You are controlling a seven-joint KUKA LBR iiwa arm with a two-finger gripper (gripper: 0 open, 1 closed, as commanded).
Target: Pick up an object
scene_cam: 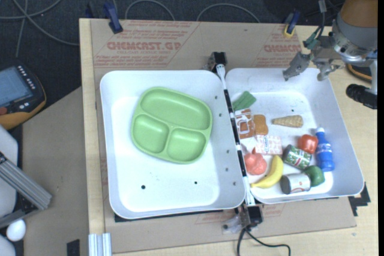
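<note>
Fingers spread and holding nothing, the gripper [311,69] hangs over the right bin's [342,129] twelve o'clock rim; a banana [271,173] lies at six o'clock. The cardboard [180,39] beneath reads "CHEMCAST".

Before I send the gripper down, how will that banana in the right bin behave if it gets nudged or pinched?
The banana looks like smooth moulded plastic, so probably stiff, light and a bit slippery. Its curved shape suggests it may pivot or rock rather than slide straight. It lies against the red fruit and near the white can, so a push would likely shift those too.
</note>
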